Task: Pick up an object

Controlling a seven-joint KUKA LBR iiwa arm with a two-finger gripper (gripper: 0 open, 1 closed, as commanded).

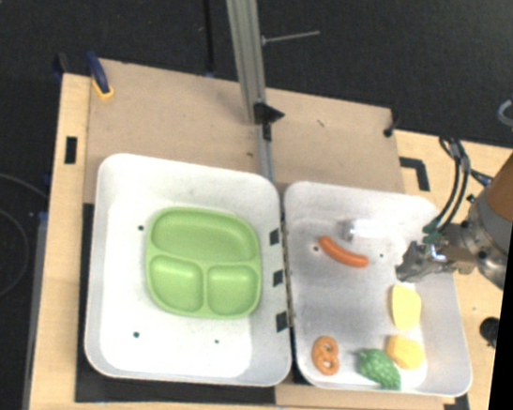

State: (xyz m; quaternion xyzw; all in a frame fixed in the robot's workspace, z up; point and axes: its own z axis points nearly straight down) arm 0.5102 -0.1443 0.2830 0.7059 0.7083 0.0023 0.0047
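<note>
The gripper (416,260) hovers over the right bin (356,303), just far of a yellow piece (404,306); its claw is too blurred to judge. The arm is cut off at the right.

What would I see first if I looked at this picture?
First, the big green tray with three sections, sitting in the left bin. Next, the toy food in the right bin: an orange hot dog, a pretzel, broccoli and yellow pieces, with the gripper above them.
</note>
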